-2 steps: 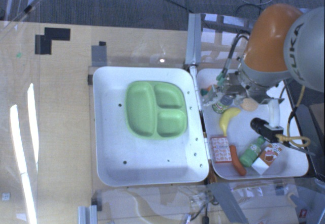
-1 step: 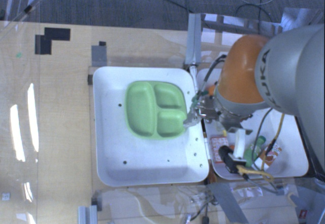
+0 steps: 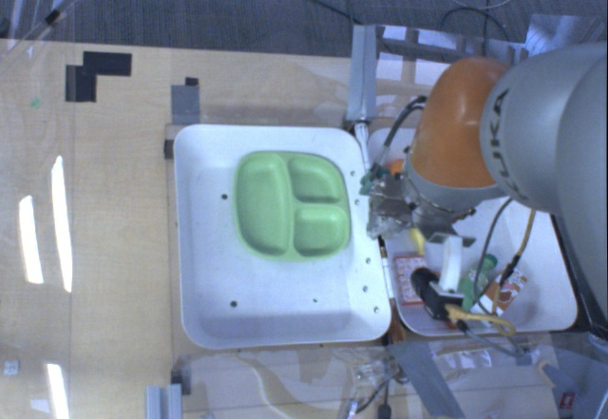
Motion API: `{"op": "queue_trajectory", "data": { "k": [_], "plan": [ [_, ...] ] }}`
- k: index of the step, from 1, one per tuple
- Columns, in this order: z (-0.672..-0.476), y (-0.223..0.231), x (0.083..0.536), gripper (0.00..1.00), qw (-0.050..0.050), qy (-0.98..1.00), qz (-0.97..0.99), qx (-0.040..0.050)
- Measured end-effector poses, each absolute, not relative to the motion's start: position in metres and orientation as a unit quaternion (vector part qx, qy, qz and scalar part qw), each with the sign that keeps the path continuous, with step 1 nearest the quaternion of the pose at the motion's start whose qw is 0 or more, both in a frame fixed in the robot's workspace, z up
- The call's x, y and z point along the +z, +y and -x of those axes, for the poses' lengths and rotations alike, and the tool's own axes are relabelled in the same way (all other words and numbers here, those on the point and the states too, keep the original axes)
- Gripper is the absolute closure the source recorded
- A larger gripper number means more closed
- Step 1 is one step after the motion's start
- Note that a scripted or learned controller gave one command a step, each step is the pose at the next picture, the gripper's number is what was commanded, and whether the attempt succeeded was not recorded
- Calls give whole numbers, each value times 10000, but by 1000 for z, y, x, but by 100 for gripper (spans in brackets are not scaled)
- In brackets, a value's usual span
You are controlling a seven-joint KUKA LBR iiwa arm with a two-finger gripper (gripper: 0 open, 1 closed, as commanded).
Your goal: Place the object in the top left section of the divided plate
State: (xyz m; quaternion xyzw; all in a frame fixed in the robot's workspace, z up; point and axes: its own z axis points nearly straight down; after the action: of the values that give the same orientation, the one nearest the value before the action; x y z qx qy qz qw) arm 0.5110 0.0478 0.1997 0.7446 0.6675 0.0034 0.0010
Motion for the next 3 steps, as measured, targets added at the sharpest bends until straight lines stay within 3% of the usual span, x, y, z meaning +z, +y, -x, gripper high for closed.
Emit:
{"op": "queue_trajectory", "data": {
  "k": [1,2,3],
  "plan": [
    [-521,79,255,100,4,5211,-8535,14],
    [-568,139,269,100,7,5972,-8021,14],
    [-486,138,150,100,-4,6807,-7326,1]
  ]
}}
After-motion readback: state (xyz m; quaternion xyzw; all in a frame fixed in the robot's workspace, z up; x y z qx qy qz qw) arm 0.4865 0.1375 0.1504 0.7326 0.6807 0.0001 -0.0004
